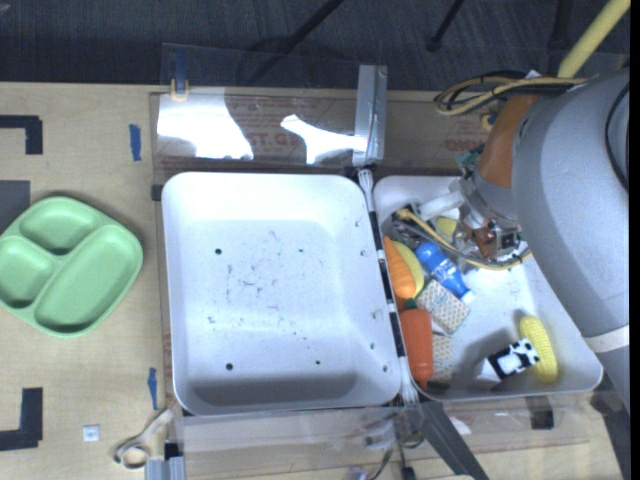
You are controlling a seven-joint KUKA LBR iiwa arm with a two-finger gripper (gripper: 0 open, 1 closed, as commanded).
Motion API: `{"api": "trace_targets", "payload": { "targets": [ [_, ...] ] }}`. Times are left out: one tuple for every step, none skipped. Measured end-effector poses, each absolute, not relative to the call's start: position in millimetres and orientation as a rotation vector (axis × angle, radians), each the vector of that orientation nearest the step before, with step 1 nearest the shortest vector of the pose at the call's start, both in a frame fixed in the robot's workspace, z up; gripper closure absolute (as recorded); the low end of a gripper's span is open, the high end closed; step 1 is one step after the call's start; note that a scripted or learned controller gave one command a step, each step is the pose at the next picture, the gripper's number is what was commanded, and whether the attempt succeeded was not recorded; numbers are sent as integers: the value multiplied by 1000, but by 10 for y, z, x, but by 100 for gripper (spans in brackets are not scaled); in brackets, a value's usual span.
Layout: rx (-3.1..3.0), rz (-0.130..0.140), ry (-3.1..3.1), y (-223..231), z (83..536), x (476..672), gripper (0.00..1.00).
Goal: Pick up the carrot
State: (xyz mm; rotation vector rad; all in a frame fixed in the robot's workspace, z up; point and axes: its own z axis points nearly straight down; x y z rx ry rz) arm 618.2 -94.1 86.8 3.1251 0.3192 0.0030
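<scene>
Now: carrot (417, 340) against right bin's (570, 373) left wall, below sponge (443, 309); pincer (480, 230) state unclear. Best approach: descend vertically, jaws straddling carrot, clear of wall.

Tool (478, 230) fingertips perhaps hidden among clutter

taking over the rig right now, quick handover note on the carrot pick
Hand: low over the back of the right white bin, above the clutter; whether it is open or shut cannot be told, and nothing is seen in it.
Long orange carrot: lying along the right bin's left wall, near the front, next to a rounder orange piece, a blue bottle and a mesh-patterned packet.
Done: nothing visible, carrot not lifted.
Left: move the hand forward to the carrot, grasp, lift.
</scene>
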Motion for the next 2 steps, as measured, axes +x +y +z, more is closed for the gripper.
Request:
{"api": "trace_targets", "payload": {
  "targets": [
    [3126, 1, 317, -1414, 861, 6434, 100],
    [3126, 0, 324, -1394, 964, 6441, 100]
  ]
}}
